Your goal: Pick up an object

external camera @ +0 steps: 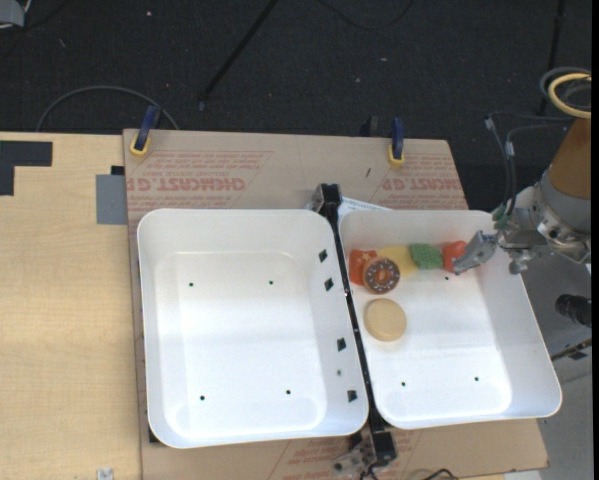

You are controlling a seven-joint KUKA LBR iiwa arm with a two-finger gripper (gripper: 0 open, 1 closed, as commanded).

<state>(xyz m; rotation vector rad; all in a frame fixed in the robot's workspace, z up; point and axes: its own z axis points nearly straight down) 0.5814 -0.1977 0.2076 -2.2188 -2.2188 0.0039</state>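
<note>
The arm reaches in from the right, its gripper (476, 252) low over the far end of the right bin (519, 368); whether it is released or clenched cannot be told. Candidate objects sit in a row along that bin's far wall: a red piece (453, 251) touching the gripper's tip, a green block (426, 256), a yellow piece (406, 261) and a round patterned disc (382, 275), with a tan disc (386, 320) lying apart nearer the middle. The crowding poses the risk: closing here could catch two pieces or nudge the red one against the wall, leaving nothing held.
</note>
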